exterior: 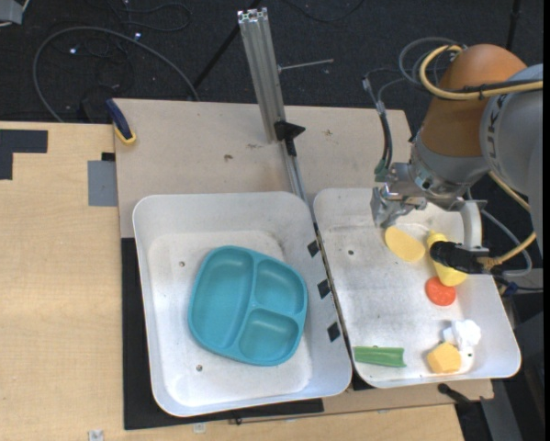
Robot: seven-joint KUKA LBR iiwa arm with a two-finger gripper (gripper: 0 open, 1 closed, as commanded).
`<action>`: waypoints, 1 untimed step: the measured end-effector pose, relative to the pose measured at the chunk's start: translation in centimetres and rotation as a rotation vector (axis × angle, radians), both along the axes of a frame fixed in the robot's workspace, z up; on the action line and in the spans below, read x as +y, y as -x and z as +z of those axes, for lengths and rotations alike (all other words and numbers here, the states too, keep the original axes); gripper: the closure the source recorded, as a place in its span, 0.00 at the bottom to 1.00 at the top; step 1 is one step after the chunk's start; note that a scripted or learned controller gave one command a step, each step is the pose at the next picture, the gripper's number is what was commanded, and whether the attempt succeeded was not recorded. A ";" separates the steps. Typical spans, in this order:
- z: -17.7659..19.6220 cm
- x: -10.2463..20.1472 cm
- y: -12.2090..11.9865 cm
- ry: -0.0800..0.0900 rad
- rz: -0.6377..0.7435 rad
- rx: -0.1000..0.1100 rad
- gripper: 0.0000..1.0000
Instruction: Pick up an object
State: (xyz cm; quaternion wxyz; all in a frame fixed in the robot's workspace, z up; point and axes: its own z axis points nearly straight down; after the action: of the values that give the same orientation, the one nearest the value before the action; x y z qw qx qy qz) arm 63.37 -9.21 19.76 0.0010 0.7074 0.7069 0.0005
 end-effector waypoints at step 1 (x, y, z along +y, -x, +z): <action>1.9 -0.1 0.0 -0.001 0.001 0.002 1.00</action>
State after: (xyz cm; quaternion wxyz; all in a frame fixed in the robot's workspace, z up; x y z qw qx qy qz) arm 63.40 -9.30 21.64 0.0000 0.7070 0.7072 0.0002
